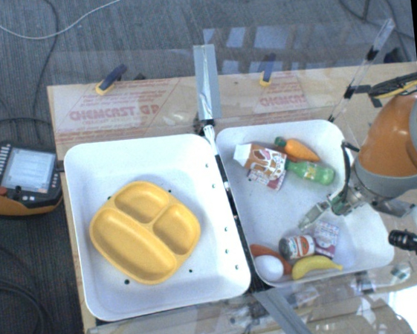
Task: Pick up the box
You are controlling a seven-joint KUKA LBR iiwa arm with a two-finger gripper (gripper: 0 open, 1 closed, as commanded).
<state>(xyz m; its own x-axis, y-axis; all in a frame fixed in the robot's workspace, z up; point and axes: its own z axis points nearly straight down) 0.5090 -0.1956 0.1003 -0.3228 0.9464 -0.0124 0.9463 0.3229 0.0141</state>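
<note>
You have the box (267, 165) lying in the right bin (368, 256), up near the far left corner, tilted, its white top end toward the divider and its brown printed face up. Just right of it sit a carrot (298, 149) and a green bottle (310, 173), the bottle touching or almost touching the box's lower right edge.

Your claw (324, 213) is lower in the same bin, right of centre, reaching in from the right under the orange band of the arm (390, 151). Whether its jaws are spread or closed on anything, you cannot tell from this angle; a pale, clear-looking piece lies at its tip. The box is up and to the left of the claw, apart from it, with bare bin floor between.

Below the claw you see a small packet (327, 236), a can (298, 247), a banana (315, 266), an egg (269, 268) and a red item (263, 251) crowded along the near wall. The left bin (82, 169) holds a yellow divided plate (145, 230).
</note>
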